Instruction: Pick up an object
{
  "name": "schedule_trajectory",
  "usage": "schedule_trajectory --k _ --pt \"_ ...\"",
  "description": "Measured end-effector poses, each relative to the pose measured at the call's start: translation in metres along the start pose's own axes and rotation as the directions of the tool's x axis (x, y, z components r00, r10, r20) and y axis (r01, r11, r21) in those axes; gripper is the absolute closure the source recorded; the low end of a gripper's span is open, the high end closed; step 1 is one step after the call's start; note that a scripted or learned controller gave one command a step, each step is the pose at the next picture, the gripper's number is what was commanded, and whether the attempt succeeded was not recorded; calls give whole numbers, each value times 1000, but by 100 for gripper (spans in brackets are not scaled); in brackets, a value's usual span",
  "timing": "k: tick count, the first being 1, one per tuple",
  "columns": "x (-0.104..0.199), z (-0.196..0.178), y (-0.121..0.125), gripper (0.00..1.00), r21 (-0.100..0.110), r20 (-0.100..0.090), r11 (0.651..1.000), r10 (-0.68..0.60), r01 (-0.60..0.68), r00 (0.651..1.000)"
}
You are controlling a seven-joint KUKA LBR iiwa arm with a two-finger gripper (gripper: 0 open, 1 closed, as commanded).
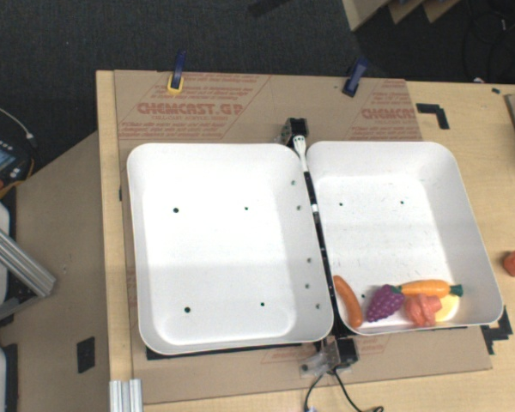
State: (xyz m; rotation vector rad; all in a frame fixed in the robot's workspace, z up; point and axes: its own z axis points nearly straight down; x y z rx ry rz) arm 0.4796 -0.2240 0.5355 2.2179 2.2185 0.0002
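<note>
Gripper: could not be told how far apart its fingers stood or whether it had hold of anything, since nothing in the camera view settled it
Targets: four toy foods were bunched in the near corner of the right bin point(463, 197) — a hot dog point(348, 301) lying against the inner wall, a purple grape bunch point(384, 303) just beside it, a carrot point(430, 287) lying flat behind, and a red-and-yellow piece point(427, 310) touching the carrot
Crowding risk: the pieces touched or nearly touched, so a descent on one would likely have nudged its neighbour or closed on two at once
Wall risk: the cluster sat hard by the near rim and the divider point(313, 230) between the bins, so a finger could have struck the wall and missed
Slip risk: the carrot and hot dog looked smooth and rounded, liable to squirt out of a pinch
Best bet: the grape bunch, judged lumpiest and most central
Left bin point(154, 230): bare white floor with small dark dots
Stray item: a small orange-red object point(514, 263) lay on the bench right of the right bin
Surroundings: cardboard sheet point(240, 101) under the bins, two clamps point(178, 74) at its far edge
</note>
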Motion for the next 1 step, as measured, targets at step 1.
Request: schedule_trajectory --k 1 --pt "0 0 0 100 0 0 1000 0 0 1000"
